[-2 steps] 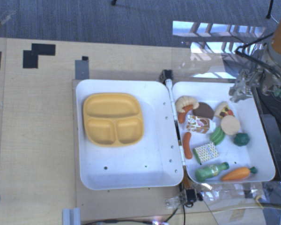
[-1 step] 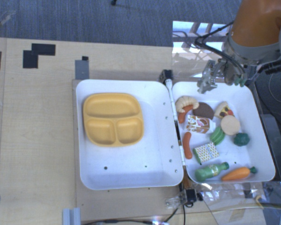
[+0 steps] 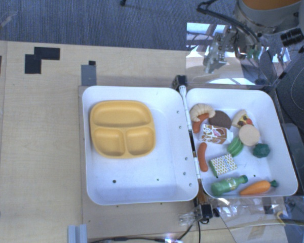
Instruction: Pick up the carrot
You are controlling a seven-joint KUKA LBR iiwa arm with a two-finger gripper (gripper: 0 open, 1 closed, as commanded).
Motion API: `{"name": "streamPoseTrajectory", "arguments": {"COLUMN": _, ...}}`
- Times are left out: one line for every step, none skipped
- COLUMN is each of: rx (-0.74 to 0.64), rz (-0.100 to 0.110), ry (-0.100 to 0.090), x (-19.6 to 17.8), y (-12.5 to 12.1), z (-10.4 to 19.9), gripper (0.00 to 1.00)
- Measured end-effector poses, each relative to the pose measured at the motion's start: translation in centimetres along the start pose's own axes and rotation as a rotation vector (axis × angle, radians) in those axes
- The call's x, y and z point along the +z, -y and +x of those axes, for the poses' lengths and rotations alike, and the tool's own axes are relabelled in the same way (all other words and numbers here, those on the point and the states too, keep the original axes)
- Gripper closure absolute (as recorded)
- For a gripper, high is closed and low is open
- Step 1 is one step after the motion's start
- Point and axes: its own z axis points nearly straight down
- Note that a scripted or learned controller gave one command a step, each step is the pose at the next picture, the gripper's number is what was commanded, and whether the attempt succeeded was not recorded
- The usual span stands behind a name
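Carrot point(image 3: 256, 188), one, in right bin point(image 3: 281, 130), one yellow tray point(image 3: 122, 128) left, jaws' state unclear

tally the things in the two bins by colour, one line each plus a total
yellow: 1, the divided tray
orange: 1, the carrot
green: 3
red: 2
brown: 1
tan or cream: 2
mixed print: 2
total: 12, some small ones hard to tell

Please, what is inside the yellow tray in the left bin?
The yellow tray shows three bare compartments, nothing inside. The tray covers the left bin floor beneath it, so that part cannot be seen.
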Motion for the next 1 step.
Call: {"name": "streamPoseTrajectory", "arguments": {"rx": 0.323, "rz": 0.005, "ry": -0.020, "x": 6.24, "y": -7.66, "z": 3.19, "gripper": 1.00}}
